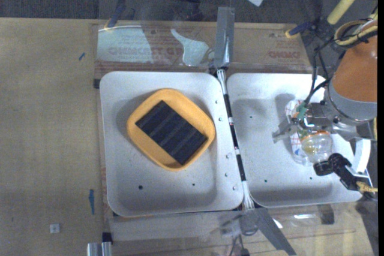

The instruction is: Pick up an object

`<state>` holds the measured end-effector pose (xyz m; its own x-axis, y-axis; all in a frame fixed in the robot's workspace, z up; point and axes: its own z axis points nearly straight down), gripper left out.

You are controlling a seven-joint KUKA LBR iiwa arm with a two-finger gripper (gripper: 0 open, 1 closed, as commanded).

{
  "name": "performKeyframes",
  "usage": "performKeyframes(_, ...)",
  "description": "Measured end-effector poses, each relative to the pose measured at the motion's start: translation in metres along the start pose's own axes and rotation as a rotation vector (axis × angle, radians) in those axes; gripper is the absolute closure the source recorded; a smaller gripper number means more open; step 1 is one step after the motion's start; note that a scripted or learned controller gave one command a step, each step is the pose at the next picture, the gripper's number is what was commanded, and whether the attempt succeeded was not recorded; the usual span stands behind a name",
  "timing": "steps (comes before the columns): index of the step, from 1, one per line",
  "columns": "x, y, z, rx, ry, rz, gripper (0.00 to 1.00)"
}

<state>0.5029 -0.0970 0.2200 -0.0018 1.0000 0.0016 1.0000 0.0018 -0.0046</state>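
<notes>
Left bin (114, 147) has one thing in it: a rounded yellow tray (171, 128) with a dark ribbed panel on top, sitting about mid-bin and turned diagonally, long axis running from upper left to lower right. Nothing is near it, and it's well apart from the arm.

The divider (231, 129) runs down the middle between the two bins.

Right bin (258, 183) is where the action is. There's a clear, crinkly plastic thing (309, 144), maybe a small bottle or wrapper (hard to tell), toward the bin's right side. The gripper (303, 120) is right on top of it, coming in from the right with the orange-banded arm (357, 78) above. Honestly can't tell how wide the pincer is or whether it has hold of anything; the cables and clear plastic blur together there.

So the key relation: the plastic thing lies directly under and just below-right of the pincer, basically touching or nearly so, while the tray is way off to the left across the divider. My guess is the plastic is the target. Its long axis looks roughly up-down in the view, but it's too murky to be sure.
</notes>
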Motion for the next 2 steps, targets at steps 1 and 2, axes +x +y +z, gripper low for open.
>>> performKeyframes(1, -0.065, 0.027, 0.078, -0.004, -0.002, 0.025, 0.00)
performKeyframes(2, -0.072, 0.050, 0.122, -0.006, -0.002, 0.001, 0.00)
